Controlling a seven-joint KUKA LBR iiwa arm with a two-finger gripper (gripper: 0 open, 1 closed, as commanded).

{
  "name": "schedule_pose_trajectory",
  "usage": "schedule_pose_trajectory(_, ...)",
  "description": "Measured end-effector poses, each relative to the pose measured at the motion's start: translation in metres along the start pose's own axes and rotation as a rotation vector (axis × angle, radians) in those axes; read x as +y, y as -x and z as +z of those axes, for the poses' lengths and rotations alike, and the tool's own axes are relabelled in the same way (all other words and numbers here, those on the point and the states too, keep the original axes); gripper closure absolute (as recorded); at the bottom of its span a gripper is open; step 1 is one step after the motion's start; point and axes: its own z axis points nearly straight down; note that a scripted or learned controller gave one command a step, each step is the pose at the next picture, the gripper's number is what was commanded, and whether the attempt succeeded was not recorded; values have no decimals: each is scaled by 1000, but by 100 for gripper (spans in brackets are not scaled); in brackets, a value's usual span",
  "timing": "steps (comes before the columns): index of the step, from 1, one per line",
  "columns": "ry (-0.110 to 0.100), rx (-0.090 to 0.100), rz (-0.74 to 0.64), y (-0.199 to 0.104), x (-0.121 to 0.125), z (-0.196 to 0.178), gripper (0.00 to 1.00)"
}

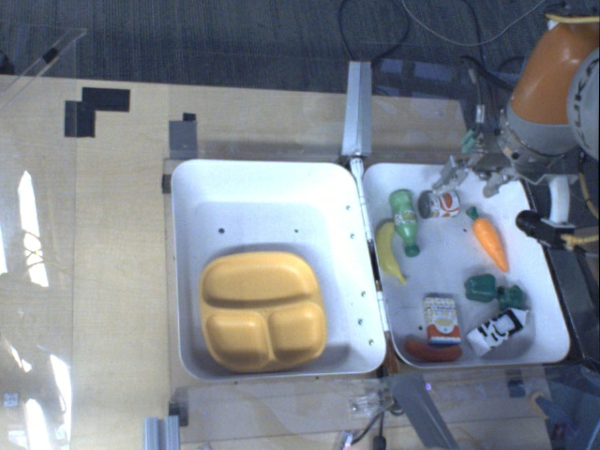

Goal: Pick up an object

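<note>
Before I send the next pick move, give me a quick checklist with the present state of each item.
1. Objects available in the right bin: ok. A carrot, green bottle, banana, small can and carton lie there.
2. Gripper over the right bin: ok, at its far edge, near the can.
3. Object between the fingers: cannot tell; too small and blurred.
4. Nearest target free of neighbours: not ok, the can lies close to the bottle.
5. Left bin contents out of the way: ok, the yellow tray sits apart from the arm.
6. Cables behind the bins away from the arm: cannot tell.
</note>
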Motion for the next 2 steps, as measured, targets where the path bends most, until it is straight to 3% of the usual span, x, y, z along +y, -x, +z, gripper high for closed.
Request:
schedule_pose_trajectory(1,1,1,-56,44,-20,103,0)
schedule_pose_trajectory(2,6,16,-93,62,-41,81,0)
